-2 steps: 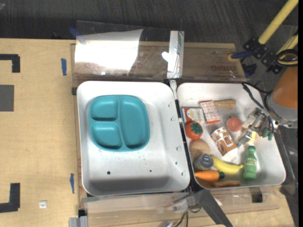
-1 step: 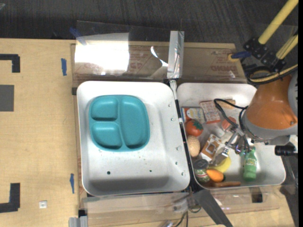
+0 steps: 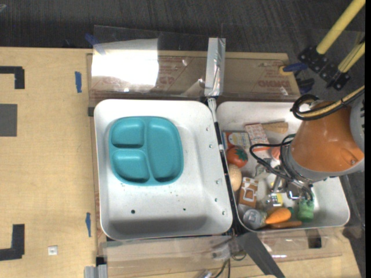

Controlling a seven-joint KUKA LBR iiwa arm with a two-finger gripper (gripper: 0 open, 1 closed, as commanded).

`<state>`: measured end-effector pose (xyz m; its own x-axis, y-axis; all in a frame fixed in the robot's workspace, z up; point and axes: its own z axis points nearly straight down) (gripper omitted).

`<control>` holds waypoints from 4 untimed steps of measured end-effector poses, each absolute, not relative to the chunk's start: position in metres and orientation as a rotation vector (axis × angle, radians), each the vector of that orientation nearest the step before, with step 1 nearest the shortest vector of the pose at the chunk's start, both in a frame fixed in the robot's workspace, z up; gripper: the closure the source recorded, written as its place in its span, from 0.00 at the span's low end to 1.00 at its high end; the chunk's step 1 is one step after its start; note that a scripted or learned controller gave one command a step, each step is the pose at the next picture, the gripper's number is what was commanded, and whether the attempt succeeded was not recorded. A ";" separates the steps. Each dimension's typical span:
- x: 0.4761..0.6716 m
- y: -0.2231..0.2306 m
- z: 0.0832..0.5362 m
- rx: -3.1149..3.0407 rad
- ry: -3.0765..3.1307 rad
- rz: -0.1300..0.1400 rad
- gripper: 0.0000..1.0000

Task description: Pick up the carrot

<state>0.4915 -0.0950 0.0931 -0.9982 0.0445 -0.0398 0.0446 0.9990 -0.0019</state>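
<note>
From the overhead camera we see the carrot (image 3: pixel 278 215) near the front wall of the right bin (image 3: pixel 339 210), crowded between a silver can (image 3: pixel 253 218) and a green toy (image 3: pixel 306 208). Our gripper (image 3: pixel 288 191) hangs just above; we cannot tell its opening. We risk nudging or grabbing a neighbour instead.

teal divided plate (image 3: pixel 146 150) in the left bin (image 3: pixel 191 207); tomato (image 3: pixel 237 157) in the right
</note>
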 end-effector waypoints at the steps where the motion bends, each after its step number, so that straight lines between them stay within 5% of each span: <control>1: 0.491 -0.095 0.103 0.072 3.106 -0.003 1.00; 2: 0.541 -0.183 0.091 0.242 3.115 -0.005 1.00; 3: 0.554 -0.224 0.182 -0.326 3.112 -0.007 1.00; 4: 0.577 -0.222 0.139 -0.817 3.025 -0.001 1.00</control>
<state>0.5770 -0.2217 0.1392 -0.8640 -0.5034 -0.0075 -0.5034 0.8641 -0.0027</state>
